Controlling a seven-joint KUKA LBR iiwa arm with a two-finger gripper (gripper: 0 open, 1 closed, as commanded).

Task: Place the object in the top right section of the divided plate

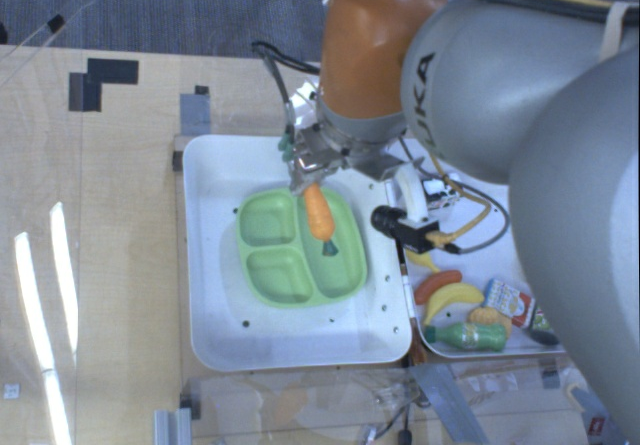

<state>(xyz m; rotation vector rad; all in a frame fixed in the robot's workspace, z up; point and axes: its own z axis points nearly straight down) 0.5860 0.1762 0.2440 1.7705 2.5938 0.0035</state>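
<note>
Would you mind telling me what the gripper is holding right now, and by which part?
The gripper appears to hold the toy carrot by its orange top end, green stem hanging down over the green divided plate.

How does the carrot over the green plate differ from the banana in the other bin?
The carrot is orange with a dark green tip; the banana is yellow. The carrot is straight and points down toward the divided plate in the left bin; the banana is curved and lies among other toy foods in the right bin. Both look like toy food.

Grey arm (pixel 520 83) w/ orange band (pixel 365 43), black "KUKA" lettering, yellow + black cables.
</note>
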